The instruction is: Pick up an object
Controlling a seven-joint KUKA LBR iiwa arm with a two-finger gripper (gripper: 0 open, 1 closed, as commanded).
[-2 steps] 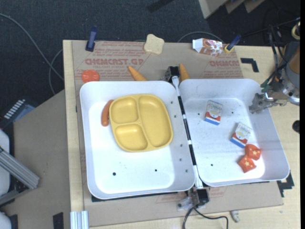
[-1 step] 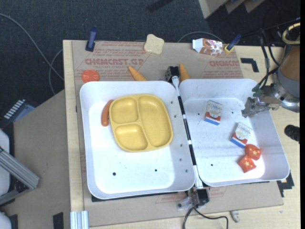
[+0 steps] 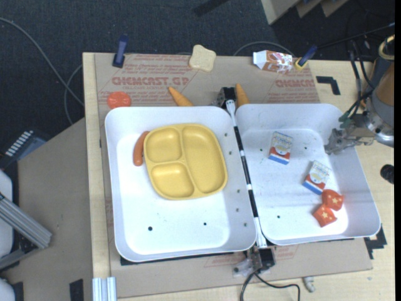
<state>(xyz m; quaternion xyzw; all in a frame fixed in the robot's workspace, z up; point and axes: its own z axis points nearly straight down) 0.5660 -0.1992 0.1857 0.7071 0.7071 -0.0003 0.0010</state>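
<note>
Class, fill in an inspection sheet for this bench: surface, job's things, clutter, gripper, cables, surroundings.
Surface: two shallow white bins, left bin and right bin, on a printed cardboard sheet.
Job's things: two small cartons and two red blocks in the right bin; yellow divided plate and orange sausage in the left.
Clutter: bread slice, milk carton, carrot behind the bins.
Gripper: two-finger gripper over the right bin's far right edge.
Cables: grey cable on the floor.
Surroundings: dark carpet.

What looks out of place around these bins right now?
Several toy foods lie outside the bins on the cardboard: a bread slice, a small carton, two carrots and a red piece. A sausage sits wedged beside the yellow plate.
</note>
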